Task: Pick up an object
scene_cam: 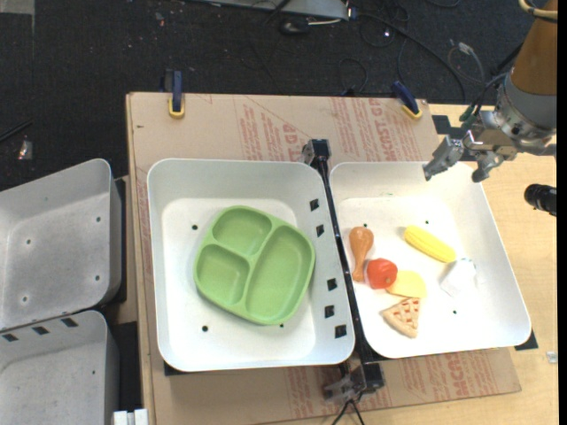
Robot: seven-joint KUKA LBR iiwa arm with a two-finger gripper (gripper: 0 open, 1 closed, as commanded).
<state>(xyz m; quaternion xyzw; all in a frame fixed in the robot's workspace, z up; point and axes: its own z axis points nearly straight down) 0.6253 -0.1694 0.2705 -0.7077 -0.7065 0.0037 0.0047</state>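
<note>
Gripper (461,159), fingers spread and empty, hangs at the right bin's (505,237) one o'clock rim. Corn (429,243) lies near centre, at the toy cluster's two o'clock: likely light, rigid, smooth; grasp across its middle.

Green divided tray (255,264) looks matt smooth plastic; white bins (173,193) smooth, slightly glossy; bench board (239,122) matt cardboard-like.

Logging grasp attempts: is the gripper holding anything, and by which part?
Nothing is held: the gripper hangs open over the right bin's far edge.
</note>
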